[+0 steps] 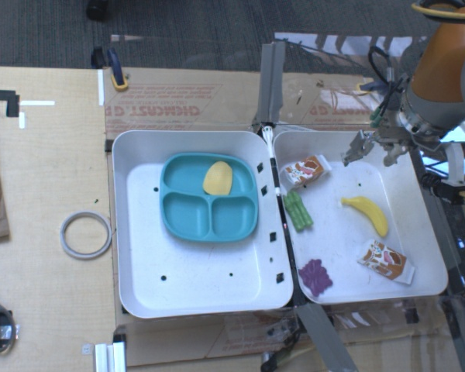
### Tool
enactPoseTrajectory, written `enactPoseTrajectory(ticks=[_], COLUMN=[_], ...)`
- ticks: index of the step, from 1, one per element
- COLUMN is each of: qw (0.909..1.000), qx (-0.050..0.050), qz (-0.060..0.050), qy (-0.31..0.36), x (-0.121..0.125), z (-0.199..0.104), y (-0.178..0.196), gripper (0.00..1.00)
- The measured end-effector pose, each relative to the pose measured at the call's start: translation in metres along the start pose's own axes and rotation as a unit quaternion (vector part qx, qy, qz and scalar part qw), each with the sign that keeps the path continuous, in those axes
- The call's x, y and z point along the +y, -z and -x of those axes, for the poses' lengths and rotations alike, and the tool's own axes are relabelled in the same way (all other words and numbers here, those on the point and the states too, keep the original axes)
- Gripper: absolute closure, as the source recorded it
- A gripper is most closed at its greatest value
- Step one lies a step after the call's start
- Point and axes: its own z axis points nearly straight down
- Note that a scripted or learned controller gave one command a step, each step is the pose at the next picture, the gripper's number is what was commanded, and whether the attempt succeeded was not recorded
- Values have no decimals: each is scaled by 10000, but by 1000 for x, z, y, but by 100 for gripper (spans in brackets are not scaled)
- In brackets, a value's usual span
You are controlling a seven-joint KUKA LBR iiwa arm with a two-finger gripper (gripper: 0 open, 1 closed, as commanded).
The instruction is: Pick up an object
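left bin [139, 285] has a teal 3-section tray [209, 215] with a yellow lump [218, 178] in its top section, right bin [418, 277] holds a snack pack [304, 170], green thing [298, 211], purple grapes [316, 276], banana [368, 212] and another packet [386, 260], gripper [374, 150] hovering fingers spread over its top edge, holding nothing

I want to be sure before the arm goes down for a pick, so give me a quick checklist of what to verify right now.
1. Gripper above the right bin: ok.
2. Fingers apart, nothing between them: ok.
3. Banana lying apart from other items: ok.
4. Snack packet clear of the bin wall: not ok, it lies near the divider.
5. Gripper lined up over one item: not ok, it hangs over bare bin floor.
6. Height above the bin: cannot tell.
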Motion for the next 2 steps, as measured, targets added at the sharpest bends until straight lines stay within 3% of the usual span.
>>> enactPoseTrajectory(ticks=[1,2], qw=[9996,9997], qx=[2,3], qz=[7,9], qy=[273,253], x=[-52,-52], z=[46,47], y=[-109,-99], gripper=[0,100])
